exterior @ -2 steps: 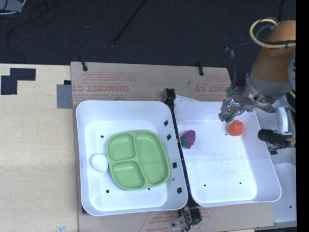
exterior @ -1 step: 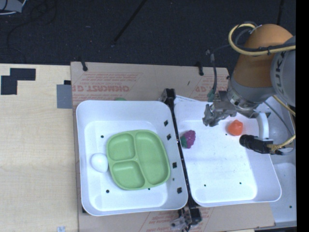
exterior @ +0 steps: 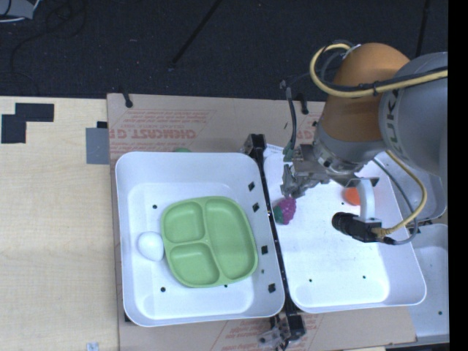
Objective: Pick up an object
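A small purple object (exterior: pixel 287 209) with a green tip lies in the right bin (exterior: pixel 344 284), near its left wall. My gripper (exterior: pixel 294 184) hangs just above and slightly behind it, pointing down at that wall. The arm's wrist covers the gripper's upper part. Whether the purple object is touched or gripped cannot be told. An orange object (exterior: pixel 352 195) lies further right in the same bin, partly hidden behind the arm.
The left bin (exterior: pixel 139 174) holds a green three-compartment plate (exterior: pixel 208 240) and a white ball (exterior: pixel 151 246) at the plate's left edge. A black divider (exterior: pixel 267 225) runs between the two bins. The front half of the right bin is bare white floor.
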You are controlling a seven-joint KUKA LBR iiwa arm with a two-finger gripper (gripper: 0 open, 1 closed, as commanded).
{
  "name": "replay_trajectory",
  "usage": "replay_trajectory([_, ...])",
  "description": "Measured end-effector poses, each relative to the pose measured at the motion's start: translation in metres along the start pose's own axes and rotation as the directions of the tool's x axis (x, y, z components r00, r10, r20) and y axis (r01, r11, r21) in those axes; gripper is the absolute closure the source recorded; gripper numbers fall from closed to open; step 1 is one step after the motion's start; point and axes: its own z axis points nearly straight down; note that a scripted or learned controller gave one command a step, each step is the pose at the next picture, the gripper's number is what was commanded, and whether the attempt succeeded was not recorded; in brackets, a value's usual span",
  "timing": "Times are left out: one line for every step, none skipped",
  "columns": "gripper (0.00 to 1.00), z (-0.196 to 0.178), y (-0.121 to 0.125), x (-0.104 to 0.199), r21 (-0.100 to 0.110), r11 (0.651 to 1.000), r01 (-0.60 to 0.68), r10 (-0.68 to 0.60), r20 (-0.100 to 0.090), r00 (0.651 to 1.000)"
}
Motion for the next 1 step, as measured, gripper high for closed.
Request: replay_trajectory([1.0,0.0059,-0.0078,0.0548,0.0,1.0,0.0,0.0,0.0,1.0])
